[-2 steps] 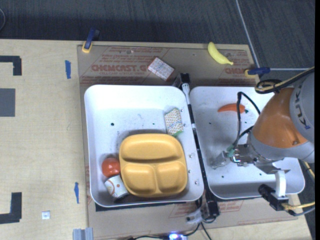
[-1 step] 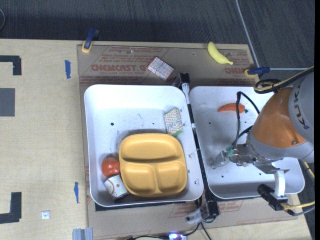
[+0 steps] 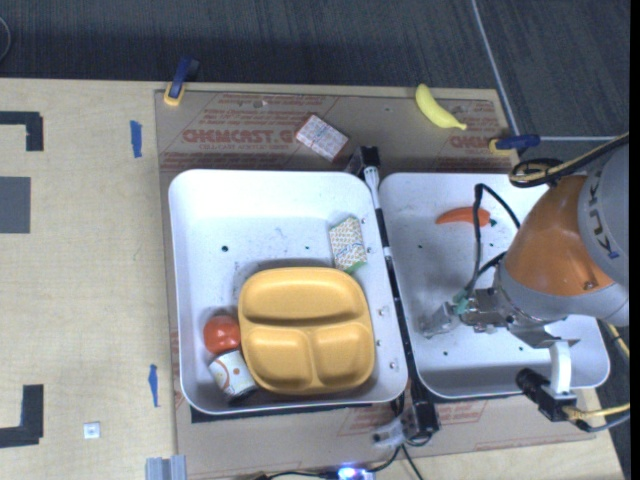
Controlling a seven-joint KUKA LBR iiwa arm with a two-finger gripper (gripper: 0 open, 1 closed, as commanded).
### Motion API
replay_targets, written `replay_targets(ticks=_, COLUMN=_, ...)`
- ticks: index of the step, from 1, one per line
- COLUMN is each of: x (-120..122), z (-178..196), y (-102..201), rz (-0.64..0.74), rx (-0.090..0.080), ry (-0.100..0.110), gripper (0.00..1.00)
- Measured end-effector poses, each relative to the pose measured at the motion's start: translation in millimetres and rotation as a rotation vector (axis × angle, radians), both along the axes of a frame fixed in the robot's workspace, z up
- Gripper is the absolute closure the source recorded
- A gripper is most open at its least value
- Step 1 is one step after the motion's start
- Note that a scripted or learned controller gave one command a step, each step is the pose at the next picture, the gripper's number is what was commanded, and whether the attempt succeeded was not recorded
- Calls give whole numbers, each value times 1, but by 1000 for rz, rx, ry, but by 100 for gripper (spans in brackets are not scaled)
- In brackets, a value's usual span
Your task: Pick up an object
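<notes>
- Over in the left bin (image 3: 190, 268), a yellow divided tray (image 3: 305, 328), an orange ball (image 3: 221, 333) and a patterned packet (image 3: 347, 242) are lying untouched.
- Toward the right bin (image 3: 420, 368), the gripper (image 3: 438, 320) is hanging low over bare floor; I can't tell whether its jaws are parted.
- Nothing looks picked yet; an orange piece (image 3: 462, 217) is sitting upper right.

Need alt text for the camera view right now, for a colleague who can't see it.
The arm's gripper sits low in the right bin, near an orange item. The left bin holds a yellow divided tray, a small patterned packet and a red ball.
</notes>
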State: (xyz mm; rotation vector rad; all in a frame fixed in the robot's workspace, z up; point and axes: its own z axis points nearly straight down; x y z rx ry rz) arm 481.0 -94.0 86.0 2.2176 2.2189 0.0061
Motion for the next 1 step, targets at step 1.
replay_targets(ticks=1, x=0, z=0, y=-2, rz=0, rx=0, ry=0, gripper=0)
